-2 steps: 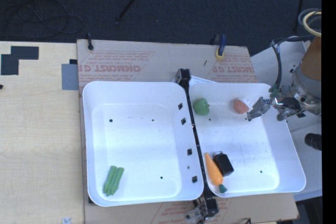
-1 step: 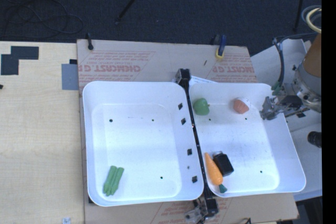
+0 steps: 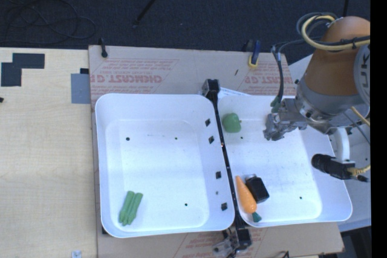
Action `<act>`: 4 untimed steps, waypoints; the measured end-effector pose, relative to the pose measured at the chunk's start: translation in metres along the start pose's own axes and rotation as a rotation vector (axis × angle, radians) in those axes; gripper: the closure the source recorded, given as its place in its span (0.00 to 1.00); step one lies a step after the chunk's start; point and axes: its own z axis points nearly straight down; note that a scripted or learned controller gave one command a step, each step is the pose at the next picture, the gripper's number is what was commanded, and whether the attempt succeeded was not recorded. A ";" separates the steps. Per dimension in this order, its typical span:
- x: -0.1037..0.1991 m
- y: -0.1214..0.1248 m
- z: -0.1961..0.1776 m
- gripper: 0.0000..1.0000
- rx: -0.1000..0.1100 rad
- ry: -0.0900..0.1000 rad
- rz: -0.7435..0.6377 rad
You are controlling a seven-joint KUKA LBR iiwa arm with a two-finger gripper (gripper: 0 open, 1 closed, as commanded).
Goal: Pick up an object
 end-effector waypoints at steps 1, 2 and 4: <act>0.073 0.007 -0.063 1.00 -0.009 -0.001 -0.001; 0.140 0.004 -0.182 1.00 -0.016 -0.002 0.002; 0.173 -0.002 -0.304 1.00 0.001 -0.007 -0.002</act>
